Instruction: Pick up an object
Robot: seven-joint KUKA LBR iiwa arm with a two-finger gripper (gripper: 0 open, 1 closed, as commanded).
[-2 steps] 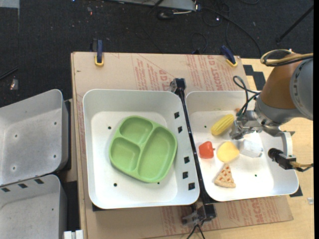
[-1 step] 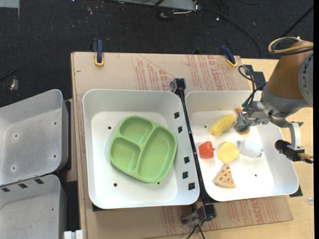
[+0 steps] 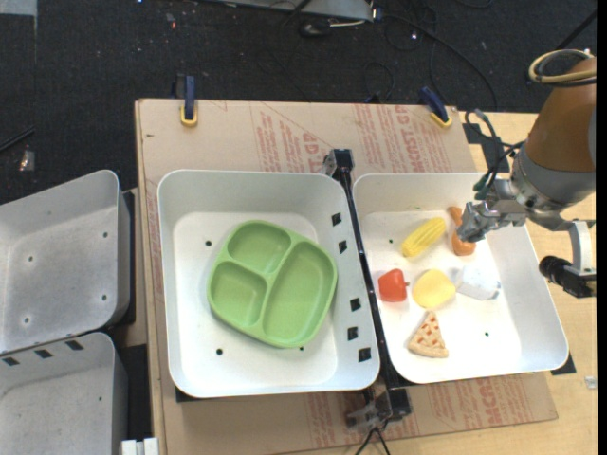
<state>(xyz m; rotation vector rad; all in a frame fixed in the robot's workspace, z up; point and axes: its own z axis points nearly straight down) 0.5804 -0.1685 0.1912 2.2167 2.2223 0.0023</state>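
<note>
Pizza slice (image 3: pixel 428 336) clear — gripper (image 3: pixel 471 224) hides carrot (image 3: pixel 462 245).

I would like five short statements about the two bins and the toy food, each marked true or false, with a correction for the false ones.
1. The green plate lies in the left bin. True.
2. The corn cob lies in the left bin. False: it lies in the right bin.
3. The pizza slice is the food item nearest the front edge of the right bin. True.
4. The end effector is above the green plate. False: it is over the right bin, at the orange piece beside the corn cob.
5. The red piece sits beside the yellow round piece. True.
</note>
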